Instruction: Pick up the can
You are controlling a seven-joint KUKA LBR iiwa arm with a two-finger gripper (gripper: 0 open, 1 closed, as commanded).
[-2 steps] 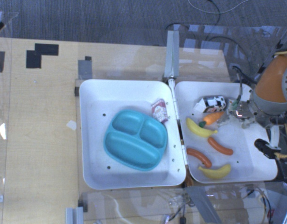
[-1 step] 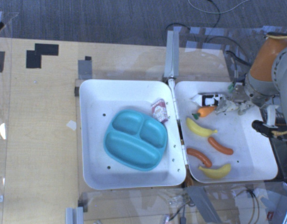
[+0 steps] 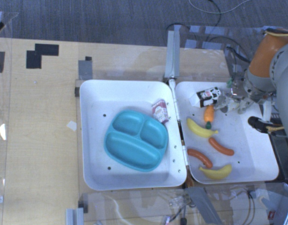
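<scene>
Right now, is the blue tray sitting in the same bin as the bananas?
No, the blue tray lies in the left bin, while both bananas lie in the right bin.

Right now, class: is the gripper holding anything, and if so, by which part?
It cannot be told. The gripper hovers at the right bin's upper edge, beside the black-and-white can; no item shows between it.

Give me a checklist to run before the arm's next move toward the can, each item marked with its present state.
1. Can located: the can lies in the left bin, by its right wall. Ok.
2. Can free of clutter: it sits just beyond the blue tray; contact cannot tell.
3. Gripper over the can: it is over the right bin. Not ok.
4. Finger opening: cannot tell.
5. Room beside the can: the bin wall is close. Not ok.
</scene>
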